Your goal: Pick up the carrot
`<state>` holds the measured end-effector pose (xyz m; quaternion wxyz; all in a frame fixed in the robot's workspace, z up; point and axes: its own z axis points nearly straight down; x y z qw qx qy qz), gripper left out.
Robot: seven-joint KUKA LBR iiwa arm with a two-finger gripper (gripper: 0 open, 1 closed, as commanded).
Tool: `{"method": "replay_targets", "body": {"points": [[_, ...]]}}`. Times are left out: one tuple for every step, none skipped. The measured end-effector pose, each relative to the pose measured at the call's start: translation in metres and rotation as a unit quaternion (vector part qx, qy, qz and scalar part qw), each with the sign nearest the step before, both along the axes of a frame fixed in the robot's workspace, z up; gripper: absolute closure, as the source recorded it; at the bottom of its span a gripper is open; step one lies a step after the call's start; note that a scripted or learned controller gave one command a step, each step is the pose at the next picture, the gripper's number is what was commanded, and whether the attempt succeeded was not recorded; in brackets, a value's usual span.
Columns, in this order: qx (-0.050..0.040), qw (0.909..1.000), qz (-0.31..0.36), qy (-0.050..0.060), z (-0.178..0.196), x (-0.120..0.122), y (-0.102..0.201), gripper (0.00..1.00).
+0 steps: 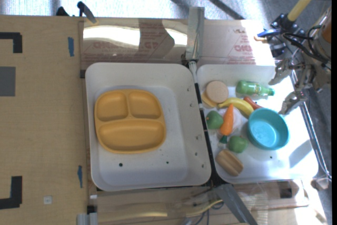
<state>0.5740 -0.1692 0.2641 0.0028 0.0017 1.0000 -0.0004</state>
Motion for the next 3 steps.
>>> {"method": "replay_targets", "body": {"points": [[0.0021,0.9998,0.017,0.005,-0.151,-0.053,0.061,0.0],[0.0015,0.9973,-0.073,-0.003,-0.077,-0.004,0.113,0.0],[0.0005,0.9991,0.043,0.0,-0.078,-0.006,0.123,0.0]]}}
